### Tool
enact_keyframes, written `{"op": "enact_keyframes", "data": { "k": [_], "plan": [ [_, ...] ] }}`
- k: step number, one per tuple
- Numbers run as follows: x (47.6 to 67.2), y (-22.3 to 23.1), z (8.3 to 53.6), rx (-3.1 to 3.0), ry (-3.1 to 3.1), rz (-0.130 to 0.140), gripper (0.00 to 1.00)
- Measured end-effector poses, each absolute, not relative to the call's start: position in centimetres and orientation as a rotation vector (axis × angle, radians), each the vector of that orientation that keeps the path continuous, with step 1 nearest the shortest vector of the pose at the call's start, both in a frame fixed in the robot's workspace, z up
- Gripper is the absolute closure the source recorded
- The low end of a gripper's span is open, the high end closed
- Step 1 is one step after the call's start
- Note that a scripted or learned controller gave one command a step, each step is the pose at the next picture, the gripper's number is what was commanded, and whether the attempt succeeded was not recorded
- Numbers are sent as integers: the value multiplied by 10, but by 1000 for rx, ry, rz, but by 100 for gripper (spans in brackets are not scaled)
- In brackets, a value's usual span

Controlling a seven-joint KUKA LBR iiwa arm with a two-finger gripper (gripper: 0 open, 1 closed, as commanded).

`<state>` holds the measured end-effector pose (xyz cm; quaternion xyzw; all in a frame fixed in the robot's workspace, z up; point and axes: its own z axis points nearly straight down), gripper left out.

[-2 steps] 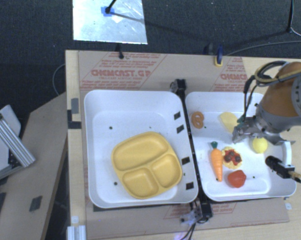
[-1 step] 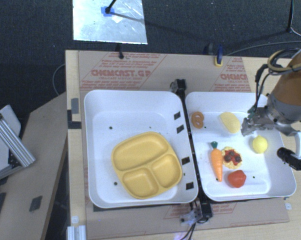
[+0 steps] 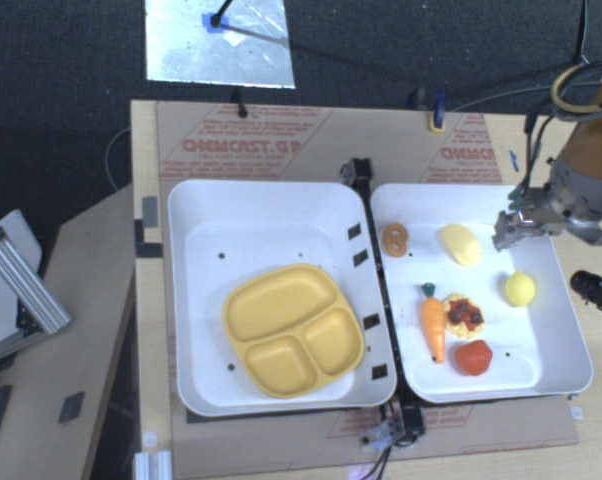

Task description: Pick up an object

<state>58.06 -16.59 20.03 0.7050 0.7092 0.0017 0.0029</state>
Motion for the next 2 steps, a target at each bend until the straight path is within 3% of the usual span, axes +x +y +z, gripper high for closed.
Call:
{"op": "enact_keyframes", "data": {
  "k": [1,2],
  "plan": [
    [582,-166,208,2213,2226,3,100],
    [573,-113,205,2212,2232,2,100]
  ]
}}
